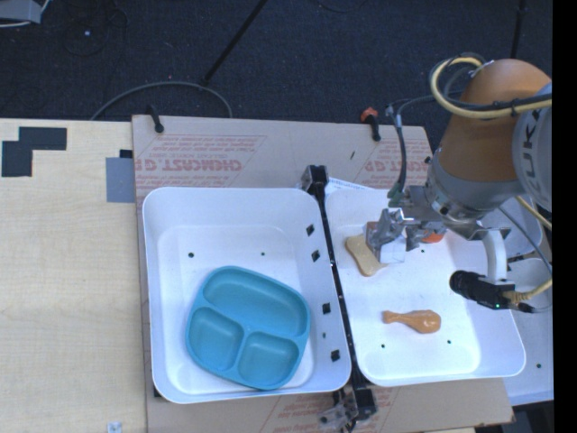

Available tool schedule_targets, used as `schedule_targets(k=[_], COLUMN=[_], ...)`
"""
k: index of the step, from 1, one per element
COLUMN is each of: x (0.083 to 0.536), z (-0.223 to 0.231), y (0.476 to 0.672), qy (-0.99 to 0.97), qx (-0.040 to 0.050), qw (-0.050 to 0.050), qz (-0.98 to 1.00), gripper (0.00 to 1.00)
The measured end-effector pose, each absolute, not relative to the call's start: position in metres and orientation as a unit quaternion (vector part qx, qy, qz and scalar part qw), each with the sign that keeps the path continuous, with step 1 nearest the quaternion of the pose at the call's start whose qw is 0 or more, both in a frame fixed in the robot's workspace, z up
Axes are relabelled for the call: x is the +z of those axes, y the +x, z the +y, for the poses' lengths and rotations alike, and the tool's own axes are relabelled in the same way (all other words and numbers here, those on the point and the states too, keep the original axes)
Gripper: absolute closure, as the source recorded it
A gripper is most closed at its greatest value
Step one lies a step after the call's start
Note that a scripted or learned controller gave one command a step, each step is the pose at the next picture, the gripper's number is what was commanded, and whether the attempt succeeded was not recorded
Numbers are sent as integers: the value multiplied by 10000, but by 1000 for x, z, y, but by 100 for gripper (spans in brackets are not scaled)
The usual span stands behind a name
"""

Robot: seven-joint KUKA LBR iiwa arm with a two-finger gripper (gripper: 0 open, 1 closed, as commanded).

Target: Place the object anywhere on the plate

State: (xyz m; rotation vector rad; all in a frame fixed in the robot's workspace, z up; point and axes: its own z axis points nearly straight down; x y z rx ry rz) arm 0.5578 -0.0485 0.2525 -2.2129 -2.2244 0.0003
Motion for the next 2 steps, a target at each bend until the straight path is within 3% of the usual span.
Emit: schedule_targets(k=[2], x=[241], z=[44], y=[556], qy=[-7058], qx=[17], qw=[25], qz=[-7084], gripper=[100])
